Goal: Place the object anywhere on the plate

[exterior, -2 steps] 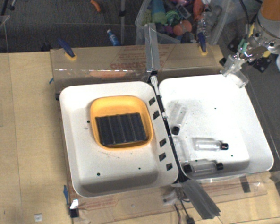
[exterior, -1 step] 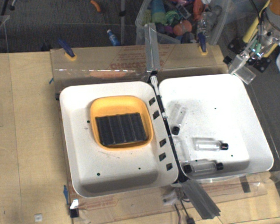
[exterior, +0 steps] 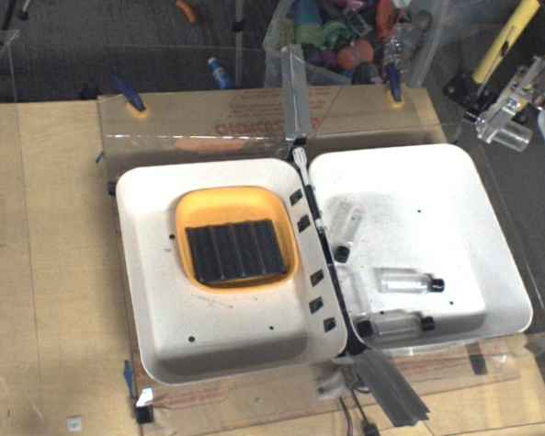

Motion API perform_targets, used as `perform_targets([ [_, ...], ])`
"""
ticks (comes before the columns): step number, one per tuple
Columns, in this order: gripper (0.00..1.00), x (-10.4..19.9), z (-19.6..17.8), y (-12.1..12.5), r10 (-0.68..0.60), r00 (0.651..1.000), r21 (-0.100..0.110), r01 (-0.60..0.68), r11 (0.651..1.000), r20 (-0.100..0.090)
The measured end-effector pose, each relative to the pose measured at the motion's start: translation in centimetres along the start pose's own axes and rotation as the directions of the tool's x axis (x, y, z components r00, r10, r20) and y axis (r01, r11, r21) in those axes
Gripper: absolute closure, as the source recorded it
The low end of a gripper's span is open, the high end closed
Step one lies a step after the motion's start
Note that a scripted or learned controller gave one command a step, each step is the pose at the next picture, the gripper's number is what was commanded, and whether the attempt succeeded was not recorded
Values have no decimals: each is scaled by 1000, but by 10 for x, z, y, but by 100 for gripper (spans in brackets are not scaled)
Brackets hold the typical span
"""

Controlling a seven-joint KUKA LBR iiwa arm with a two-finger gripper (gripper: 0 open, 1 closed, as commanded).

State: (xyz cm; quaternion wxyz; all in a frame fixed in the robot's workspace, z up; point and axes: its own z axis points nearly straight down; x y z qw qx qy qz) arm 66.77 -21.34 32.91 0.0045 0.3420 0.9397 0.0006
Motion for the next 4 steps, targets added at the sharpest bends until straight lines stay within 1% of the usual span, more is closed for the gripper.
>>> perform_targets([
  [1, 100, -1, -35, -10, -152, 988, -1, 152, 988, 1],
  [2, 100, 3, -108, -12, -338, 941, -1, 338, 941, 1],
  [3, 100, -1, -108, -9, -650, 760, -1, 650, 760, 2],
  [4, 100, -6, -108, -4, -774, 633, -1, 774, 633, 3],
])
